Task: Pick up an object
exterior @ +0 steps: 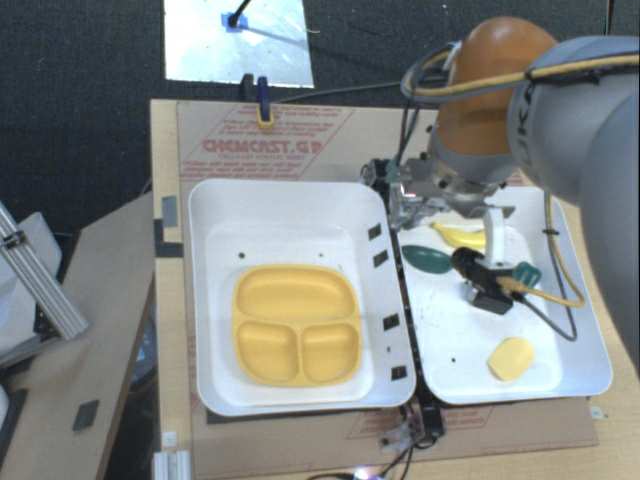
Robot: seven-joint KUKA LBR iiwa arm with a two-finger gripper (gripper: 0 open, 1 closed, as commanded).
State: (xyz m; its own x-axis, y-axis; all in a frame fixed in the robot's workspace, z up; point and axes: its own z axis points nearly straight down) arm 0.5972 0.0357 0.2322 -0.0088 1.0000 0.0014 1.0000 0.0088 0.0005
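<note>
Just beside the pincer (450, 208), a yellow piece (460, 235) and a green scoop (428, 259) lie in a white bin (560, 368). Its grip cannot be told, and nothing looks lifted yet.

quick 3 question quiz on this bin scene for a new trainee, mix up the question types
1. True or false: the yellow divided tray lies in the left bin.
2. Above which place is the end effector?
A. left bin
B. right bin
C. the bench outside both bins
3. Short answer: what colour is the spoon-like thing that lies near the wall between the two bins?

Key: 1 true; 2 B; 3 green.
</note>
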